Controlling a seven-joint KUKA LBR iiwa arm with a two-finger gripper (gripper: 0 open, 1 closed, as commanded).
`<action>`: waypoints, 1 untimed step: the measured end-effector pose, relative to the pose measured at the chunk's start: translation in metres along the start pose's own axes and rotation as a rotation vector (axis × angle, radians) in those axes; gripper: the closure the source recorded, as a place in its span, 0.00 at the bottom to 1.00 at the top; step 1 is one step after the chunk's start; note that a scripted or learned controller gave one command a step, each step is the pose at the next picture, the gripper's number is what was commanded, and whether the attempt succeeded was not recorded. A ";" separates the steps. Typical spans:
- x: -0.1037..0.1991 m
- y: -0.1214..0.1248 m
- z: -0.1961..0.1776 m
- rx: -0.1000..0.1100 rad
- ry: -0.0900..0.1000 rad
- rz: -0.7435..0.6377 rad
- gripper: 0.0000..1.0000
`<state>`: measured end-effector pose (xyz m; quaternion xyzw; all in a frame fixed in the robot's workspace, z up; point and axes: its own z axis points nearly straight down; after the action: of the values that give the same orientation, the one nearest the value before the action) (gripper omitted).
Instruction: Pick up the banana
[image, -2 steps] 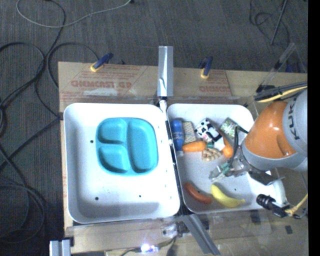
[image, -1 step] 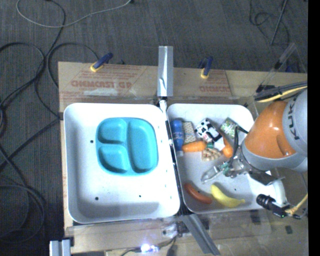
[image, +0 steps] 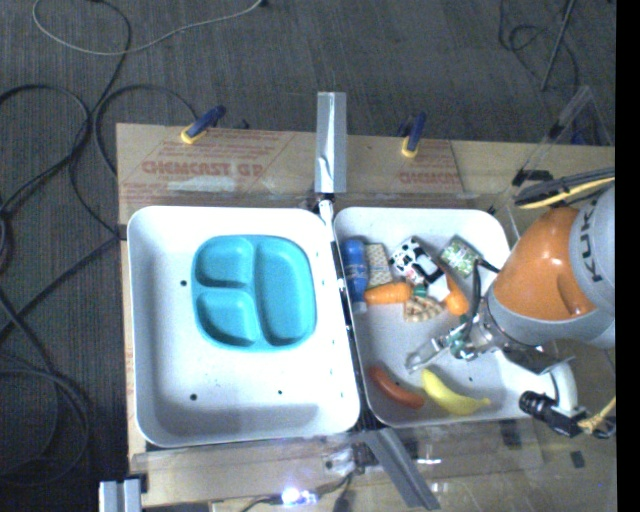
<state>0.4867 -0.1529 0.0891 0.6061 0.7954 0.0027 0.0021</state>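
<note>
The yellow banana (image: 455, 393) lies near the front wall of the right bin (image: 500, 228), curved, with its tip pointing right. My gripper (image: 428, 352) hangs just above and slightly left of it, reaching in from the orange-banded arm (image: 540, 275) on the right. Nothing shows in the gripper, and the banana rests on the bin floor apart from it.
A red sausage-shaped toy (image: 395, 388) lies just left of the banana. Farther back in the right bin are a blue bottle (image: 353, 266), a carrot (image: 388, 294), a black-and-white cow toy (image: 415, 262) and a green packet (image: 460, 257). The left bin (image: 160, 380) holds a blue divided tray (image: 255, 290).
</note>
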 end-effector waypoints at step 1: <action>-0.001 0.002 -0.010 -0.005 -0.003 0.001 1.00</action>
<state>0.4888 -0.1532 0.0990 0.6065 0.7951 0.0038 0.0048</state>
